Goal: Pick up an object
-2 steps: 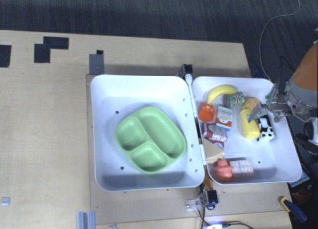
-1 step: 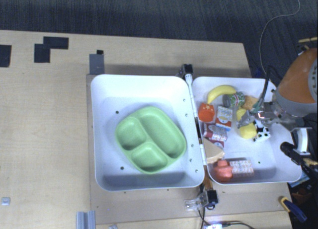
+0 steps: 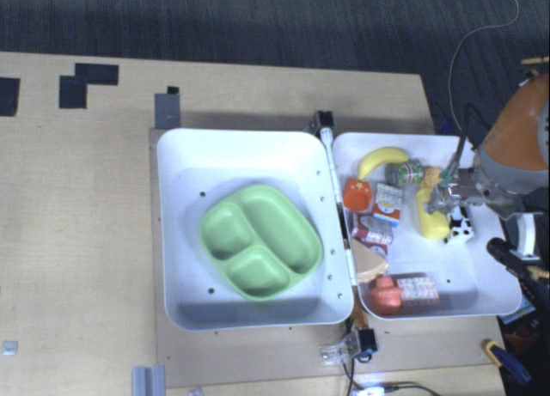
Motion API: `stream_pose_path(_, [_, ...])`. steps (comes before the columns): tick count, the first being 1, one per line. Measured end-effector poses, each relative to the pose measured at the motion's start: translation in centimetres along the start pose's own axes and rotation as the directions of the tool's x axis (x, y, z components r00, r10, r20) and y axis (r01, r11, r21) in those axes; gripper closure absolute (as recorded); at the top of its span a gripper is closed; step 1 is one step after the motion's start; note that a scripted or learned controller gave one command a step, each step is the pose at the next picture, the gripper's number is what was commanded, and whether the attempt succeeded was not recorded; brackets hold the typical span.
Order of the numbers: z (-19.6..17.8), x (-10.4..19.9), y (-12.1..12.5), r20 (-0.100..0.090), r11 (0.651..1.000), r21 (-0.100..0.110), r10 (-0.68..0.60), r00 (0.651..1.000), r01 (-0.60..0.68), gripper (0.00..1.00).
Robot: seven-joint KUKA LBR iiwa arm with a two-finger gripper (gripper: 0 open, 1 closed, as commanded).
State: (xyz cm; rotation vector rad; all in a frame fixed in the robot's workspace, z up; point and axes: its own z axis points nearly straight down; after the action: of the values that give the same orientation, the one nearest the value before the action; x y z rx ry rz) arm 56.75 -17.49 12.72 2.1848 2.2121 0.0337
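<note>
The right white bin (image 3: 490,295) holds several small items. A yellow banana (image 3: 382,160) lies at its back, with a green can (image 3: 408,173) beside it. A red tomato (image 3: 357,195) and a small juice carton (image 3: 388,202) sit near the left wall. A yellow lemon-like piece (image 3: 433,218) lies mid-bin next to a black-and-white toy (image 3: 461,229). A red apple (image 3: 386,294) and a printed packet (image 3: 418,288) rest at the front. My gripper (image 3: 443,193) hangs right over the top of the yellow piece, its metal tips partly covering it.
The left white bin (image 3: 185,171) carries a green divided plate (image 3: 259,238). A crumpled wrapper (image 3: 373,233) lies by the divider between the bins. The grey arm with its orange band (image 3: 520,132) reaches in over the right bin's right wall. Cables run along the bench's front edge.
</note>
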Motion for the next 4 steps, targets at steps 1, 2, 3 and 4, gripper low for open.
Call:
stream_pose_path(1, [0.3, 0.3, -0.1, -0.006, 1.000, 0.007, -0.002, 1.000, 0.002, 0.00])
stream_pose_path(2, [3.9, 5.1, -2.4, -0.007, 1.000, 0.030, 0.009, 1.000, -0.009, 0.00])
stream_pose_path(3, [2.7, 5.1, -2.1, -0.007, 1.000, 0.025, 0.006, 1.000, -0.006, 1.00])
stream_pose_path(4, [2.7, 5.1, -2.2, -0.006, 1.000, 0.025, 0.006, 1.000, -0.006, 0.00])
